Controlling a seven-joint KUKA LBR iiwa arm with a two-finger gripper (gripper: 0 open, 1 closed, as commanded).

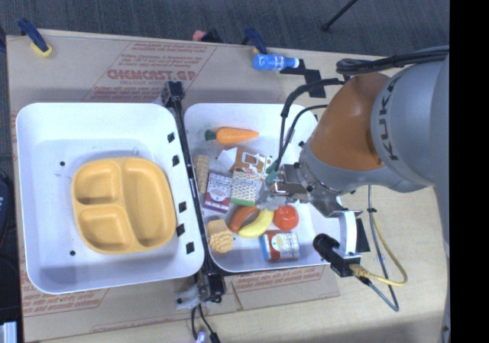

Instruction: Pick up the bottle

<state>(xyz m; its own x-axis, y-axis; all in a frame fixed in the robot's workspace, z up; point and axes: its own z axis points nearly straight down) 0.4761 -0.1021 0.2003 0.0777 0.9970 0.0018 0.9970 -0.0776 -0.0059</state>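
The grey arm [397,131] is reaching in from the right, its orange band bending over the right bin [302,116], and its gripper [276,187] is hanging low over the heap of toy food in that bin. Whether its fingers are apart or together cannot be told, since the wrist is hiding them.

The bottle [282,246] is lying on its side near the bin's front edge, just below the tomato [286,218] and right of the banana [257,224]. It is small, with a red and white label whose print is too small to read.

Letters reading "KUKA" are running along the arm's grey casing. Red print on the cardboard sheet [114,74] under the bins is reading "CHEMCAST GP". The left bin [34,127] is holding a yellow divided plate [122,202].
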